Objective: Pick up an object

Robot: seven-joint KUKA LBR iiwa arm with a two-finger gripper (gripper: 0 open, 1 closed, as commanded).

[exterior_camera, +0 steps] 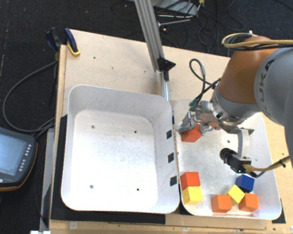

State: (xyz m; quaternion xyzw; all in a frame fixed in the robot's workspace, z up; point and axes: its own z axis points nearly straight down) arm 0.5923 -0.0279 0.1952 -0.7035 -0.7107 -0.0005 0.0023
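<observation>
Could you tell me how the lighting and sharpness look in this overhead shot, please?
Camera view: even, soft light with faint shadows under the cubes; the left bin is bright but not blown out; the orange block by the gripper looks slightly soft; the arm's near part is blurred.

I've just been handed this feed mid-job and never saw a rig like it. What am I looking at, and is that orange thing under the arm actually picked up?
This is one fixed camera above a bench, looking down at a slant. The big grey machine with the orange band is a robot arm reaching in from the right. Its tool sits at the arm's tip.

On the bench are two shallow white bins side by side. The left bin is the larger shape; the right bin holds small coloured blocks: an orange block touching a yellow block, then another orange block, a yellow one, a blue one and an orange one clustered near the front right.

An orange-red block sits right at the tool's tip. It looks gripped, but I cannot confirm that from this angle.
</observation>
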